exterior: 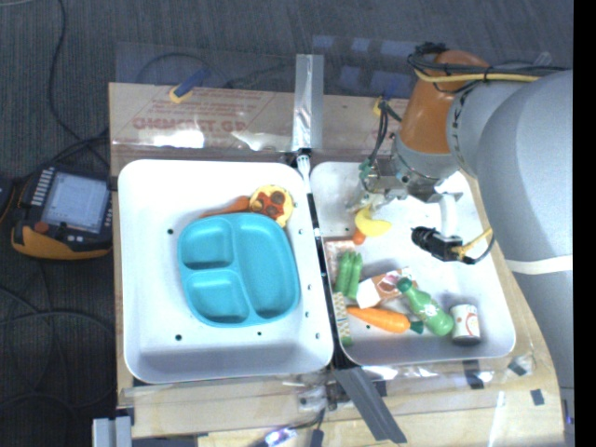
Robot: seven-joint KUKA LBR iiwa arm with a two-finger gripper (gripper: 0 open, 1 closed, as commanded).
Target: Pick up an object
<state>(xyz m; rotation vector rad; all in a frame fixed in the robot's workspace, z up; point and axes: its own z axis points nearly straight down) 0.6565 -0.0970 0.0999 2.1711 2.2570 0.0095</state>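
The left bin (140,277) holds a blue tray (240,268) and a yellow toy (270,200). The right bin (484,277) holds a banana (371,223) just under the gripper (375,190), plus a carrot (377,318), bottle (424,309) and can (465,321).

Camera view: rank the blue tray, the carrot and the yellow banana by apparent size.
1. Blue tray, by far the largest.
2. Carrot.
3. Yellow banana, partly hidden by the hand, so unsure.
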